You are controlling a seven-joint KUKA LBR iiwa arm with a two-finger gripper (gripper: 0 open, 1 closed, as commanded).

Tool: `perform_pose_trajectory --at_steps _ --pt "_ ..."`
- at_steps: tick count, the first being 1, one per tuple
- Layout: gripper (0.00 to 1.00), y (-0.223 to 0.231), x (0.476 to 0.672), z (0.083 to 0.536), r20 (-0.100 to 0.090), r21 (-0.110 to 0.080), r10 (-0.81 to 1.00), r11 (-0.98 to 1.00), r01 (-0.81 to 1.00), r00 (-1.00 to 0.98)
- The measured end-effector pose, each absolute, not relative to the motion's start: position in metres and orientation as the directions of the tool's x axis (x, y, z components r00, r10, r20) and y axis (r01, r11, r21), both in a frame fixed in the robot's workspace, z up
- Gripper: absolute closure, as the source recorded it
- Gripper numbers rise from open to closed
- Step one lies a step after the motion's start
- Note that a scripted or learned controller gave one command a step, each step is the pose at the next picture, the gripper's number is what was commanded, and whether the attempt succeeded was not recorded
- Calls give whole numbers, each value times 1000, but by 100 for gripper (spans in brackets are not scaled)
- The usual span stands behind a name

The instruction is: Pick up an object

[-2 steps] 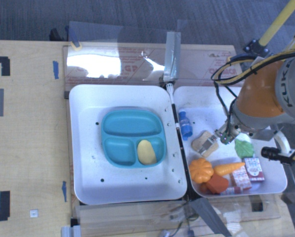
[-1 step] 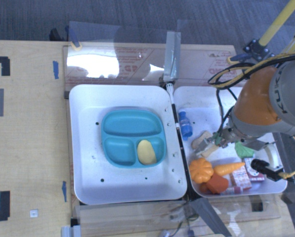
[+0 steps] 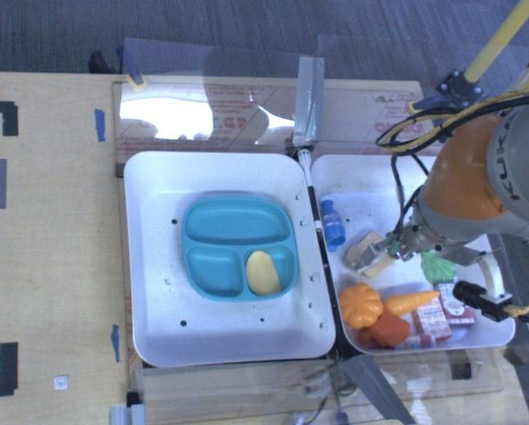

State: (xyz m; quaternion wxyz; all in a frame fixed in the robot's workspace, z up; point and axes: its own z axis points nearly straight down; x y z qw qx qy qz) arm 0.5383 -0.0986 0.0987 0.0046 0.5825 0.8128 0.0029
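My gripper [image 3: 370, 255] hangs low in the right bin [image 3: 370, 173], below the orange band of the arm [image 3: 463, 180]. It sits just right of a small blue bottle [image 3: 332, 224] and just above an orange pumpkin toy [image 3: 360, 305]. Along the bin's front lie a carrot [image 3: 410, 302], a red piece [image 3: 390, 330] and a red and white carton [image 3: 432, 323]. A green item [image 3: 439, 266] shows partly from under the wrist. Whether anything is in the gripper is unclear from this angle.
The left bin [image 3: 158, 237] holds a blue divided plate [image 3: 233, 224] with a yellow oval piece [image 3: 262, 273] in its front right compartment. A grey divider [image 3: 315, 237] runs between the bins. Cables [image 3: 415, 131] hang behind the arm.
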Motion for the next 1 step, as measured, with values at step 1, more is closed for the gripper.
perform_pose_trajectory --at_steps 1 --pt "100 -22 570 188 0 9 965 263 965 -263"
